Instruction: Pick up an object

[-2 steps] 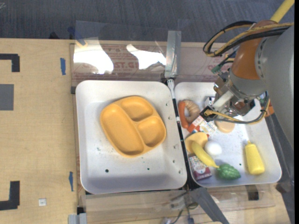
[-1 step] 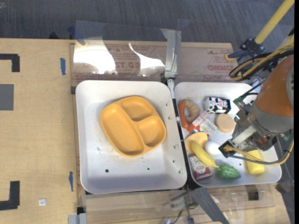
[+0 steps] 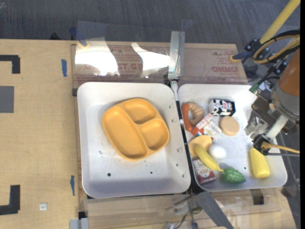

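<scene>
Wooden table (image 3: 38, 142) bearing two smooth white bins. In the left bin (image 3: 95, 109), a moulded yellow three-part plate (image 3: 136, 128); in the right bin (image 3: 237, 147), a curved banana (image 3: 208, 157), a stubby yellow cylinder (image 3: 259, 163) and a round white egg (image 3: 218, 152). Over that bin's right edge the pincer (image 3: 257, 128) hovers, its opening indiscernible and nothing seen in it. The pick is not yet made.

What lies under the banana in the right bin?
A red and white carton pokes out from beneath the banana; its upper part is covered. A white ball sits beside the banana, touching it.
</scene>
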